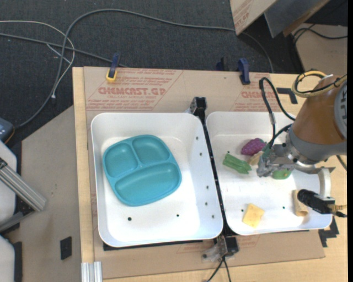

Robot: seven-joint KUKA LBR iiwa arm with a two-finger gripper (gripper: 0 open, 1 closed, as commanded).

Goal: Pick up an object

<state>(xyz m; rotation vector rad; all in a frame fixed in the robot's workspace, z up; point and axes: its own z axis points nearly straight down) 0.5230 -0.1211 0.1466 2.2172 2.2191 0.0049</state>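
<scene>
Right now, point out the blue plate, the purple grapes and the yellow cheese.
Blue plate (143,169): camera view, its large front compartment.
Purple grapes (252,146): camera view, middle of the bunch.
Yellow cheese (253,215): camera view, its top face.

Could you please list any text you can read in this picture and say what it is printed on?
"CHEMCAST GP": red print on the brown board under the bins, behind the left bin.
The same red print repeats behind the right bin, partly hidden by cables and unreadable.
Print on the cardboard box at the top: too blurred to read.
</scene>
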